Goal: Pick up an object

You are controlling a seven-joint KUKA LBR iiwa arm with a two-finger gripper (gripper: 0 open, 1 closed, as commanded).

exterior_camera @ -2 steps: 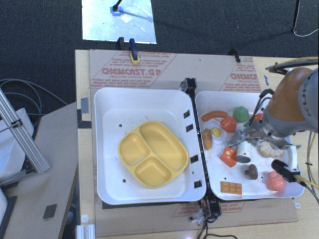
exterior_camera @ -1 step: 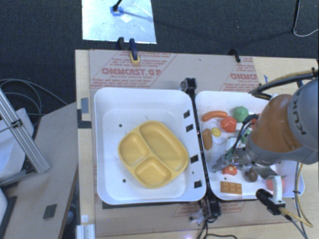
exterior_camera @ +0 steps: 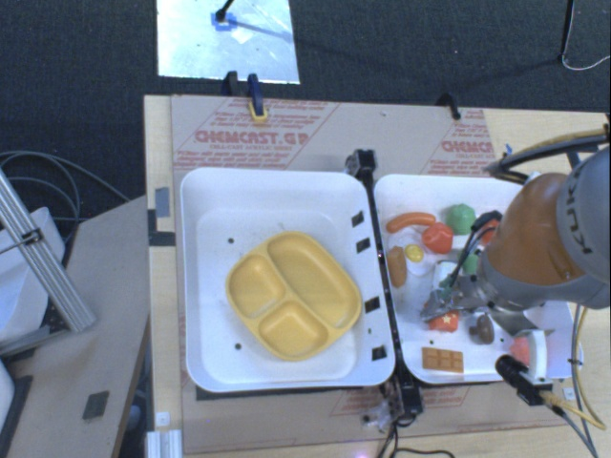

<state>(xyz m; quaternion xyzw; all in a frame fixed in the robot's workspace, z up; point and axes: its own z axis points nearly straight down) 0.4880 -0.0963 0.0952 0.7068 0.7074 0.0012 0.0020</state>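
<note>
- Waffle (exterior_camera: 442,359), brown square, sits at the right bin's (exterior_camera: 401,256) front edge, with a dark brown lump (exterior_camera: 482,329) and a pink piece (exterior_camera: 520,346) to its right.
- Arm (exterior_camera: 539,241) comes in from the right and covers the right bin's right half.
- Gripper (exterior_camera: 441,303) is low in the right bin; fingers open or closed: cannot tell, they blur into the clutter.
- Red-orange item (exterior_camera: 444,322) lies just below the gripper tip, touching or nearly so; nothing visibly held.
- Behind the gripper: hot dog (exterior_camera: 410,221), red piece (exterior_camera: 438,238), green piece (exterior_camera: 460,218), egg (exterior_camera: 413,253), brown oblong (exterior_camera: 396,267) by the divider.
- Left bin (exterior_camera: 220,208) holds a yellow tray (exterior_camera: 291,294) with three compartments, well apart from the gripper.
</note>
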